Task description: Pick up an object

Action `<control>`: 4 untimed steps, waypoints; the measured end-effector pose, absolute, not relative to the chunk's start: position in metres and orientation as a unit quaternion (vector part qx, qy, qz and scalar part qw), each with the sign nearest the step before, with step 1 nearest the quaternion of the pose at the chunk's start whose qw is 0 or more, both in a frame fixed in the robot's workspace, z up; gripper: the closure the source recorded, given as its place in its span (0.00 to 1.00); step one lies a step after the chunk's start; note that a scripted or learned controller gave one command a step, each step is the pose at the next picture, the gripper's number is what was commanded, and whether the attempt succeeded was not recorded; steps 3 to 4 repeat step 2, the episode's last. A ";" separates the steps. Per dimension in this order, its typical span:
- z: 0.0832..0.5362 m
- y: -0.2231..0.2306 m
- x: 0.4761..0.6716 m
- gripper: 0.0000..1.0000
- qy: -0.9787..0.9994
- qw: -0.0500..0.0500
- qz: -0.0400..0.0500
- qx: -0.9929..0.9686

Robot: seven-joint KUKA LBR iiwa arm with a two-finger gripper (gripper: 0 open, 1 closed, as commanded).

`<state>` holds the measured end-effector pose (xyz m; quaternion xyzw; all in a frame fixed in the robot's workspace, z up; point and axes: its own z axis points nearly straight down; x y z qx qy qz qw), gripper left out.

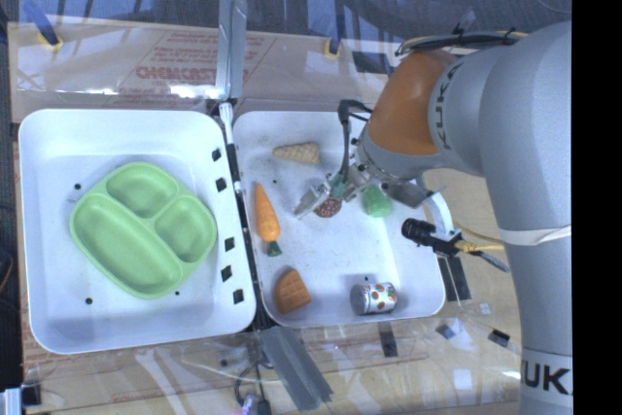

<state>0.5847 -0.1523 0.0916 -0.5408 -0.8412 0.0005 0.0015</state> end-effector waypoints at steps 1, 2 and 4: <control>0.102 -0.153 0.585 1.00 -0.842 0.002 0.001 -0.539; 0.193 -0.081 0.654 1.00 -0.825 0.000 0.000 -0.566; 0.193 -0.081 0.654 1.00 -0.825 0.000 0.000 -0.566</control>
